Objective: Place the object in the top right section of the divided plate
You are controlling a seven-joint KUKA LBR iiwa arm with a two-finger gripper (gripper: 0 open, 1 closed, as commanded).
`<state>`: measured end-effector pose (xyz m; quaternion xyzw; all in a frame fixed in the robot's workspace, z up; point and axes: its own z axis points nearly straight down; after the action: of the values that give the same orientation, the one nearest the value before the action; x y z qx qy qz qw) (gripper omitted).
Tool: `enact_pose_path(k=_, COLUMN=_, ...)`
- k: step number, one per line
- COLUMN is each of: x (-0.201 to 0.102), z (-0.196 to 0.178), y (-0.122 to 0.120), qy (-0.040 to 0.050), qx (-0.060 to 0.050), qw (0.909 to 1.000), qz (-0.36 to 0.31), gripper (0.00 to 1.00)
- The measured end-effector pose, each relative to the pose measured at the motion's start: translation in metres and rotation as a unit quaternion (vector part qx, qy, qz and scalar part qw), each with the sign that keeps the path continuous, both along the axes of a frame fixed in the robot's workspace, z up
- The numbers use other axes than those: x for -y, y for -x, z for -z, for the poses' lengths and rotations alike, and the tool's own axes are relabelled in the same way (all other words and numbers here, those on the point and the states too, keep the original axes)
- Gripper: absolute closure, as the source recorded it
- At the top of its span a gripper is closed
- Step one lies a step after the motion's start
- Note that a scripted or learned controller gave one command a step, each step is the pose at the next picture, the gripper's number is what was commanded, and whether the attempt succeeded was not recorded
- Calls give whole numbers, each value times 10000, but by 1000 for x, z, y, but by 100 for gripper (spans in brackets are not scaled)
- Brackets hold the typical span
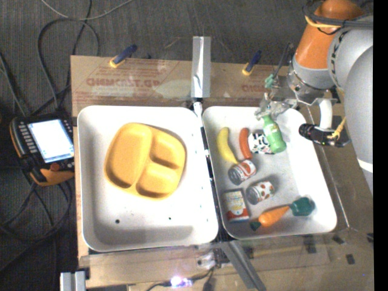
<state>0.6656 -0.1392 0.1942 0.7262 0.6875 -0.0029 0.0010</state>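
A yellow divided plate [130,156] lies in the left bin [97,223]; its top right section [167,152] holds nothing. My gripper [271,107] hangs over the far right part of the right bin [324,220]. Directly below it stands a green bottle [276,137], its top right at the gripper's tip; whether the two touch is unclear. Beside the bottle lies a black-and-white cow-patterned item [259,142].
The right bin also holds a banana [225,144], a red sausage [244,140], three small cans [242,171] [261,191] [234,205], a carrot [271,217] and a teal object [303,207]. A pendant [48,141] lies left of the bench.
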Motion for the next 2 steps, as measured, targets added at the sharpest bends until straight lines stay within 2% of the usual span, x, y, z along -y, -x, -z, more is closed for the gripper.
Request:
enact_pose_path(k=1, x=-11, z=72, y=55, qy=-13, qx=-3, qw=10000, qz=-77, gripper=100)
enact_pose_path(k=2, x=-103, z=11, y=40, qy=-30, qx=3, qw=9994, qz=-338, gripper=100)
